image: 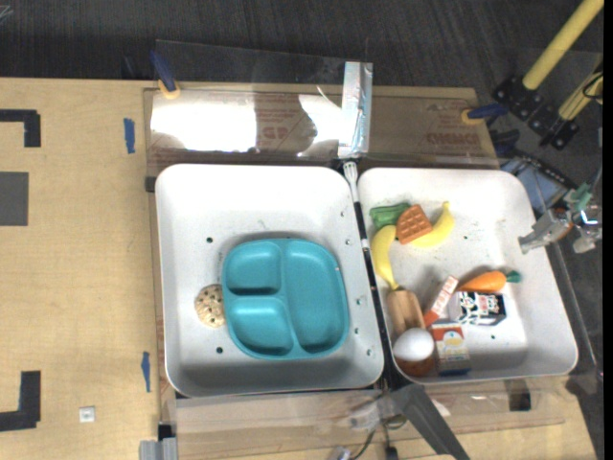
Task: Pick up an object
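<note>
- Camera view, left side: the left bin [182,209] holds a teal divided tray [283,295] near its middle, with a cookie [210,305] just beside the tray's left edge. These two lie well apart from everything else, so either would be easy to reach without crowding.
- Camera view, right side: the right bin [498,195] carries the pile of candidates. A waffle [415,224] rests on a yellow banana [436,232], with a green piece [387,213] touching them on the left and a second banana [382,255] running down along the bin's left wall.
- Nearer the front, a carrot [484,281] lies just above a milk carton [481,307], with a red-and-white packet [442,298], a wooden block [403,308], a white egg [415,344] and a small box [451,347] packed close together. This clutter probably makes a clean grip harder there.
- At the right edge of the view, the claw [560,224] hangs over the right bin's outer rim, clear of all objects; it has hold of nothing, and how wide it stands I cannot tell.
- Judging from this, the pick is not yet begun; the carrot lies nearest.
</note>
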{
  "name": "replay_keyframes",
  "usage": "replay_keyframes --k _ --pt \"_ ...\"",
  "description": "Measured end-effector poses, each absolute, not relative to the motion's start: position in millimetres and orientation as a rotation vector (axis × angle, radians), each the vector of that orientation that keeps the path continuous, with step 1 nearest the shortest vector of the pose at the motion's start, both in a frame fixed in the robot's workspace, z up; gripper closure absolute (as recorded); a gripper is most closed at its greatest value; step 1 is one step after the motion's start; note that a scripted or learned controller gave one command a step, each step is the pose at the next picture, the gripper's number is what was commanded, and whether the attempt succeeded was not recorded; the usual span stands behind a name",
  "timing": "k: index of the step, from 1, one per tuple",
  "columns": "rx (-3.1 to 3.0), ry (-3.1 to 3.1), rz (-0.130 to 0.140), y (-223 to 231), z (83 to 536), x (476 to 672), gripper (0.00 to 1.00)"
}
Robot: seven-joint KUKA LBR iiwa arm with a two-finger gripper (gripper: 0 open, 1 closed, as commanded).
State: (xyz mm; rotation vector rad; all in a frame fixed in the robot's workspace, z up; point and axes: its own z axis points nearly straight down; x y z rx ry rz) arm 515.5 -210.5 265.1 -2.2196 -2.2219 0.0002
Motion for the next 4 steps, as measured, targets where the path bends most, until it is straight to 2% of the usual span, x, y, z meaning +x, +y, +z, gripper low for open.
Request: replay_keyframes --k 1,2,3,4 --pt "-2.086 -2.342 0.003 -173.8 170.0 489.1 0.0" --pt "-2.068 -2.37 -0.002 -119.5 112.4 495.0 0.0" --pt "-2.169 -2.28 -0.008 -143.1 87.1 482.1 0.0" --pt "-2.174 -2.282 -0.011 -143.8 98.2 483.5 1.0"
